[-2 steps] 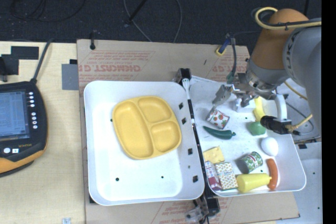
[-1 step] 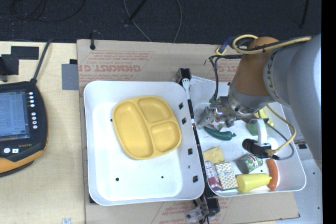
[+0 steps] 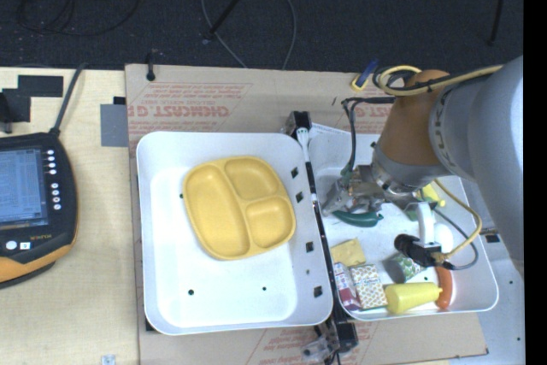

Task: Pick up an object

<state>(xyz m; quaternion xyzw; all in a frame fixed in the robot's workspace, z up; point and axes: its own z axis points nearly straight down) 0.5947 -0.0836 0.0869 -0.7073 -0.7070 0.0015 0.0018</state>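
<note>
Camera view shows, along the near edge of the right bin (image 3: 487,291), a yellow object (image 3: 410,297) lying lengthwise. Beyond it, toward the bin's left wall, my gripper (image 3: 355,199) hangs just over a green object (image 3: 359,218), my likely target, flat and curved.

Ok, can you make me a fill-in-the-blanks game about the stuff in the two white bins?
1. The yellow divided plastic plate lies in the ____ bin.
2. That plate has ____ compartments.
3. The robot's gripper is over the ____ bin.
4. The orange carrot-shaped toy lies beside a ____ plastic block.

Missing words: left; three; right; yellow
</note>
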